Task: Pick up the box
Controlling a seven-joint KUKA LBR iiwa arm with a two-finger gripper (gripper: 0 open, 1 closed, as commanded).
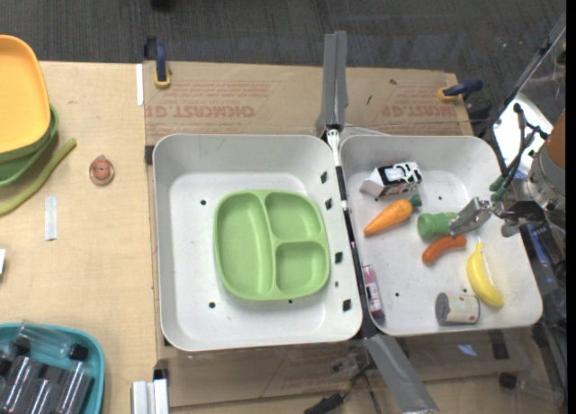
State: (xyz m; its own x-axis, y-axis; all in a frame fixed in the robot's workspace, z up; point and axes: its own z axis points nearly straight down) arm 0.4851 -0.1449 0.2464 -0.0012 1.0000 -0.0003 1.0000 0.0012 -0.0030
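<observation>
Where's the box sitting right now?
The box lies in the right bin, near its back-left corner, just above the orange carrot and well left of the gripper.

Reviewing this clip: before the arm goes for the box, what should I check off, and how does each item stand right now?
1. Box lies in the right bin, top side exposed: ok.
2. Gripper is over the box: not ok; it sits above the green item and small orange piece.
3. Box between the gripper's fingers: not ok.
4. Room around the box: cannot tell; the carrot lies close below it.
5. Finger opening: cannot tell.
</observation>
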